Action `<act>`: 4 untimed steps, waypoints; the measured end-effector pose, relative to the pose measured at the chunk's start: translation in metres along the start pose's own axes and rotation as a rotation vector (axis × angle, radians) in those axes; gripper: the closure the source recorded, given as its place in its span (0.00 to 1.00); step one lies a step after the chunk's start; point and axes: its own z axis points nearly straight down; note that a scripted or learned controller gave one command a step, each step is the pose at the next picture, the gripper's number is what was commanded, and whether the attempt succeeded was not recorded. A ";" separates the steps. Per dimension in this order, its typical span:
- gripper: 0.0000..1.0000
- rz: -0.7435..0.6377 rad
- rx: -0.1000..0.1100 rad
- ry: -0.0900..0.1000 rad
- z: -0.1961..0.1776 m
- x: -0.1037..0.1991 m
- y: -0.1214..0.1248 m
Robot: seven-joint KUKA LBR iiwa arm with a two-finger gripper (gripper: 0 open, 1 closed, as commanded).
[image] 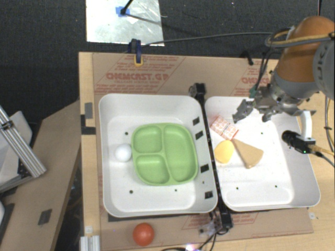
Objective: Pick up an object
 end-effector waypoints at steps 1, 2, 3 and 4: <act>0.00 -0.002 -0.012 -0.001 -0.007 0.000 0.003; 0.00 0.000 -0.009 -0.001 0.045 -0.009 0.008; 0.00 0.000 -0.007 0.000 0.107 -0.004 0.006; 0.00 0.000 -0.010 -0.001 0.128 -0.004 0.007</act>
